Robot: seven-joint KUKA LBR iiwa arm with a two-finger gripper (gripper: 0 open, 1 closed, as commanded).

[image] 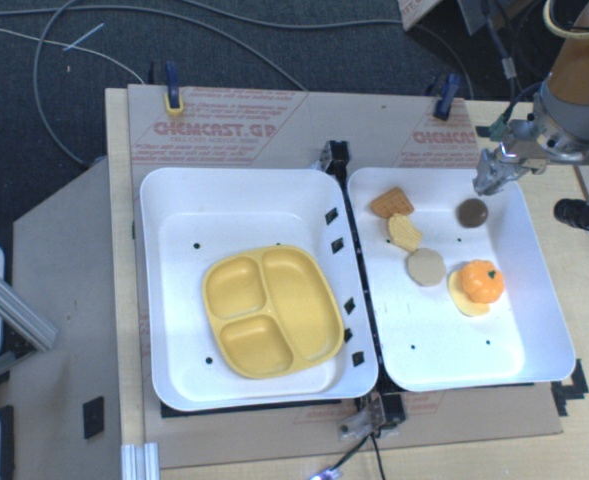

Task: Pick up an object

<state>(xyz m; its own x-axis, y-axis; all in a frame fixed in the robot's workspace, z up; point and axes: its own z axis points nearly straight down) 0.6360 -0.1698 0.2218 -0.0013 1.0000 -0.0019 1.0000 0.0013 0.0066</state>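
The right bin point(514, 358) holds several small food items: a tan cracker point(391, 204), a pale yellow piece point(405, 233), a beige round disc point(425, 267), a dark brown round piece point(472, 213) and an orange fruit point(483, 282) resting on a yellow slice. My gripper point(491, 175) hangs over the far right part of this bin, just above and behind the dark brown piece. Nothing shows between its fingertips.
In the left bin point(164, 218) lies a yellow divided plate point(271, 311) with three compartments. Clamps point(173, 96) hold the cardboard backing at the far edge. Cables run across the dark floor behind the bench.
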